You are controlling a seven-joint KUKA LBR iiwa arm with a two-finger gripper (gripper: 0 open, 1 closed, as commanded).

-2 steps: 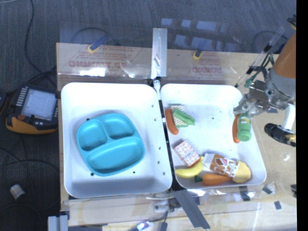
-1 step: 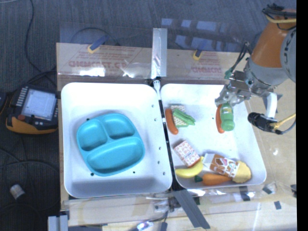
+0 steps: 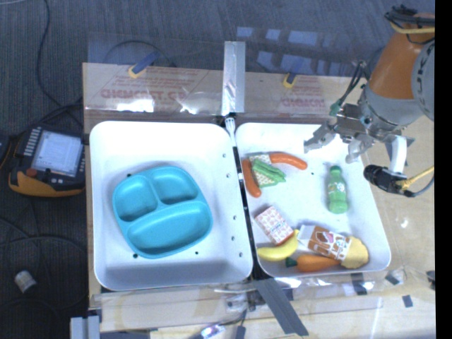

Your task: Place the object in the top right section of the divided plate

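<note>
At the near rim of the right bin [image 3: 381, 239] lie a carrot [image 3: 313, 263], a banana [image 3: 277, 250] and a printed carton [image 3: 328, 242] leaning on a yellow fruit [image 3: 357, 253], all crowded together in the corner closest to the camera. The hand [image 3: 337, 137] hangs over the far part of that same bin, its two fingers spread apart with nothing between them; the grey arm with its orange band [image 3: 395, 66] runs off behind it, away from the divided plate. Just on the near side of the hand, the green bottle [image 3: 337, 188] lies flat on the bin floor, apart from the fingers. Toward the divided plate from the hand lie a second carrot [image 3: 286, 159], a green vegetable [image 3: 268, 169] touching it, and an orange stick-like piece [image 3: 250, 177] along the bin's wall. A small red-and-white packet [image 3: 272, 224] lies just beyond the banana. The blue divided plate [image 3: 162, 208] sits in the middle of the left bin [image 3: 106, 260], well apart from all the toy food, with two small sections on its far side and one large one nearer the camera. Beyond the left bin, away from the hand, a handheld control pad [image 3: 46, 158] rests on the dark floor [image 3: 42, 48] beside the table [image 3: 417, 217].
</note>
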